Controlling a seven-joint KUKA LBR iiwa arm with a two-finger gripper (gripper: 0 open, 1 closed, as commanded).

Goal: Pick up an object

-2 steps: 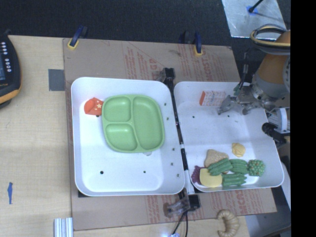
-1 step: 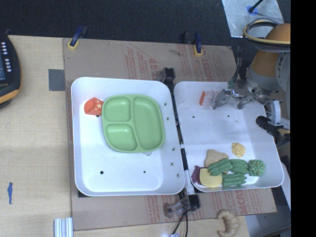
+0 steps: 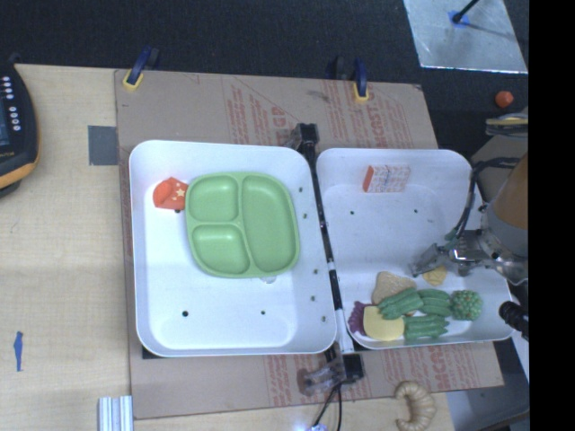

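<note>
Object to pick: not fixed by the task, so any item in either bin counts. Going left to right across the bench.

Left bin (image 3: 162,321): a green divided plate (image 3: 243,223) lies flat in the upper middle, three compartments, nothing in them. A small red item (image 3: 168,193) sits just beside the plate's upper left corner, touching or nearly touching its rim; too small to identify further.

Right bin (image 3: 395,232): a small white and orange carton (image 3: 386,179) lies alone near the far wall. The remaining objects cluster in the near corner: a tan bread slice (image 3: 392,285), green pea pods (image 3: 413,303) lying across the pile, a yellow piece (image 3: 383,325) below them, a dark purple item (image 3: 358,315) at the left edge of the cluster, and a green broccoli piece (image 3: 465,304) at the right end. A small yellow bit (image 3: 436,277) lies just above the pile.

Gripper (image 3: 431,260): low over the right bin, directly above the cluster, next to the small yellow bit. Fingers (image 3: 422,264) appear spread, pointing left and down; nothing is visible between them. I judge it open and unloaded.

Progress: nothing lifted; every object rests on a bin floor. The arm looks positioned for an approach to the cluster, likely the bread slice or the yellow bit. Remaining: descend, close on one item, raise it clear. Crowding in that corner may spoil the grasp.
</note>
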